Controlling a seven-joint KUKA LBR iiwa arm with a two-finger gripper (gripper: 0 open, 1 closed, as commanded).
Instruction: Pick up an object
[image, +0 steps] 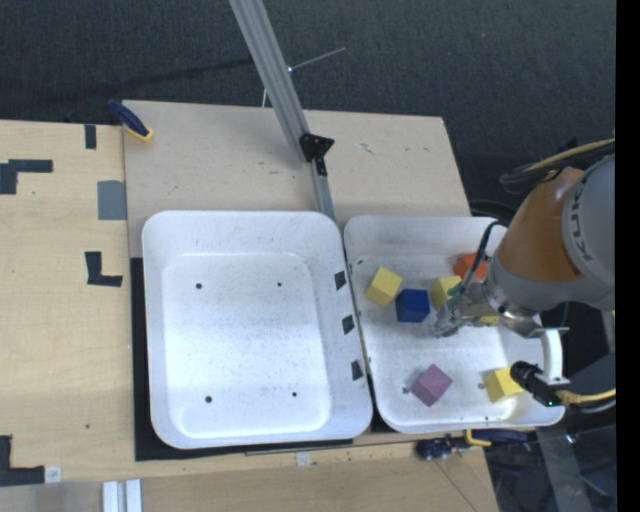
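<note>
The wooden bench (380, 170) is carrying two shallow white bins with rounded corners and speckled floors. The left bin (250, 330) is lying at nine o'clock of the right bin (400, 240), their rims touching. The grey arm (560, 250), orange-banded, is reaching in from three o'clock and crowding the right bin's three o'clock edge. Its gripper (452, 318) is hanging low over the bin floor; whether it is open or closed, I cannot tell. Small matte blocks are lying here: a purple block (432, 384) at six o'clock with open floor around it, a blue cube (412, 305) just beside the gripper at nine o'clock, a yellow cube (383, 285) touching the blue one.
</note>
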